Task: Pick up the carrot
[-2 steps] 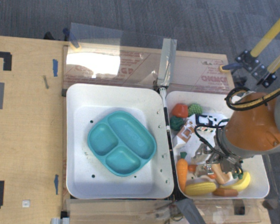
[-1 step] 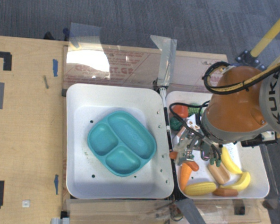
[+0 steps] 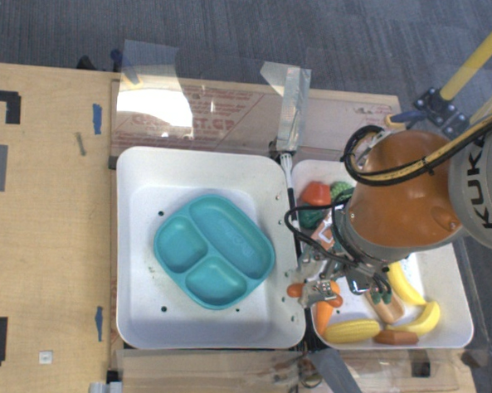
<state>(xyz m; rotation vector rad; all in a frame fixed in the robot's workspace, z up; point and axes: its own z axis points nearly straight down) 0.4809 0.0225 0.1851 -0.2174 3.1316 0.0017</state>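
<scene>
Camera view, gripper: the metal two-finger gripper [image 3: 323, 289] hangs below the grey arm's broad orange band [image 3: 400, 193], low over the near-left corner of the right bin.
Jaws: whether they are spread or pressed together cannot be told; the fingertips blur into the clutter beneath the wrist, and nothing can be seen pinched between them.
Carrot: the small orange tapered carrot [image 3: 324, 313] lies in the right-hand shallow white bin [image 3: 463, 321], at its near-left corner, right under the gripper tip and seemingly touching or just short of it.
Carrot's neighbours: a yellow corn cob [image 3: 353, 330] lies just right of it along the near wall, with a brown sausage-shaped piece [image 3: 396, 336] further right.
Other contents, right bin: two yellow bananas [image 3: 416, 303] lie right of the gripper; a red tomato-like piece [image 3: 316, 194] and a green leafy piece [image 3: 340, 190] sit at the far-left corner, partly hidden by the arm.
Left bin: the left-hand shallow white bin [image 3: 139, 185] holds a teal plastic three-compartment plate [image 3: 214, 250] near its middle, well apart from the gripper.
Bench: the tan wooden bench top [image 3: 41, 220] extends to the left of the bins; a clear plastic sheet [image 3: 201, 114] lies flat beyond them on the far side.
</scene>
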